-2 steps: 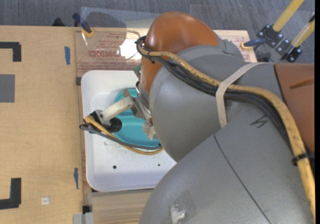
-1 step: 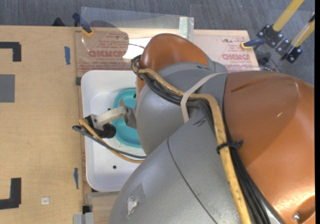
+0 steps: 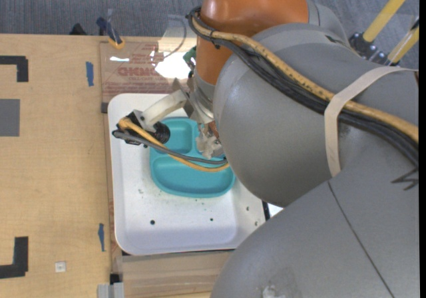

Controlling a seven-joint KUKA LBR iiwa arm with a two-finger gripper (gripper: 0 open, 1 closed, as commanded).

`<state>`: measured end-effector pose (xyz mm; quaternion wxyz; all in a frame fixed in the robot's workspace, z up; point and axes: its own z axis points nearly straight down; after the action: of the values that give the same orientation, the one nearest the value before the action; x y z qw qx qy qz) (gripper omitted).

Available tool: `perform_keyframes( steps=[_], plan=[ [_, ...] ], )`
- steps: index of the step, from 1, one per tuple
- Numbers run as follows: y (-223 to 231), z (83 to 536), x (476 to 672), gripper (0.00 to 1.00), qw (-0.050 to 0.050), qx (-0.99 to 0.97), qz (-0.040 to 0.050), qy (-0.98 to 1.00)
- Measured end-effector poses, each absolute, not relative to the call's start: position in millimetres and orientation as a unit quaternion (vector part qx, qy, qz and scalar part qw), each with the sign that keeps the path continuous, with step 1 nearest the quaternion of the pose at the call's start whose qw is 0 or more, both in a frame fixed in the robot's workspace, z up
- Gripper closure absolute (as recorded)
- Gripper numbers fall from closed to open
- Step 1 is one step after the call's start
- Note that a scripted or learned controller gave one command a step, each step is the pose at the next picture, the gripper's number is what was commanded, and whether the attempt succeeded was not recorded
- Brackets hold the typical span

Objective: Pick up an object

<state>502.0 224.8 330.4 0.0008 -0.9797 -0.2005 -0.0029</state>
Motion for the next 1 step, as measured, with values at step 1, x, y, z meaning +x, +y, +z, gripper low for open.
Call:
perform_keyframes(
  steps=[1],
  plan=[
    [224.5,251.4,479.2,1.00,-0.001,-0.995,0.0014,-0.101]
  ],
)
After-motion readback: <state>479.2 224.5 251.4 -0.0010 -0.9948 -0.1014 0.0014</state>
